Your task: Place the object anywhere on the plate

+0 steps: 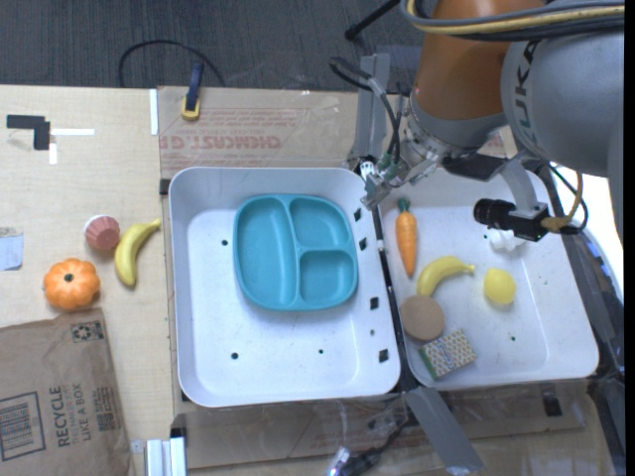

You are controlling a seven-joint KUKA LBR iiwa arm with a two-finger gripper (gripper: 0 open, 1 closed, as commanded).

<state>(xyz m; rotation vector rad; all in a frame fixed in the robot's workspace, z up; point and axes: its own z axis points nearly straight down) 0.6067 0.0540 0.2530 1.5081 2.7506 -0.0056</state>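
Nearest, a patterned sponge [448, 352] and a brown disc [423, 317] are lying in the right bin [556, 360], with a banana [442, 272] and a lemon [499, 287] just beyond. Further back, a carrot [407, 238] is resting there too, apart from the teal plate [296, 251] sitting in the left bin [198, 355]. Farthest, the gripper [382, 178] is hovering above the carrot's top; its state is unclear.

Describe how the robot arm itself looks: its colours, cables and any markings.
The grey KUKA arm has a rounded glossy orange band above its wrist. Yellow and grey cables loop across the band, thin wires hang at the wrist, and dark lettering marks the grey shell.
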